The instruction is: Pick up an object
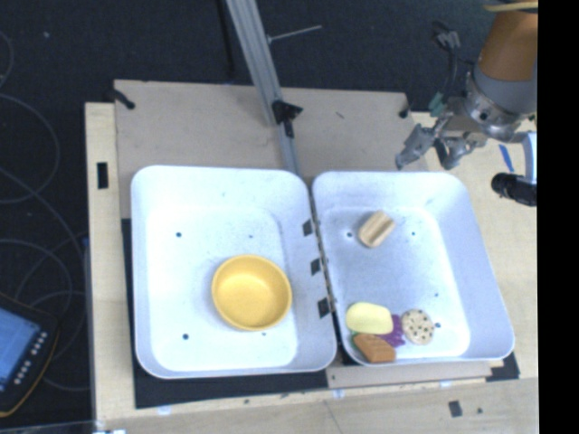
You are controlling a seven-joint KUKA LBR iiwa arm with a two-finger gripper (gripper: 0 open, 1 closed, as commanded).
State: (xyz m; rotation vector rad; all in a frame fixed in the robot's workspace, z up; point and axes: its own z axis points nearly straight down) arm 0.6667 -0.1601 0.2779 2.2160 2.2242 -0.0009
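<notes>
My gripper (432, 147) hangs with fingers apart, holding nothing, above the right bin's (470, 233) far rim. My likeliest target, the tan block (375, 229), lies alone mid-bin, easier to reach than the 4 items (389, 331) crowded in the near corner.

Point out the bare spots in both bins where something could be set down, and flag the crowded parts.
Left bin: bare all around the yellow bowl, widest along the far side. Right bin: open floor between the tan block and the near cluster, plus the right side. Crowded: near edge, where the yellow piece, orange piece, purple piece and cookie bunch together.
</notes>
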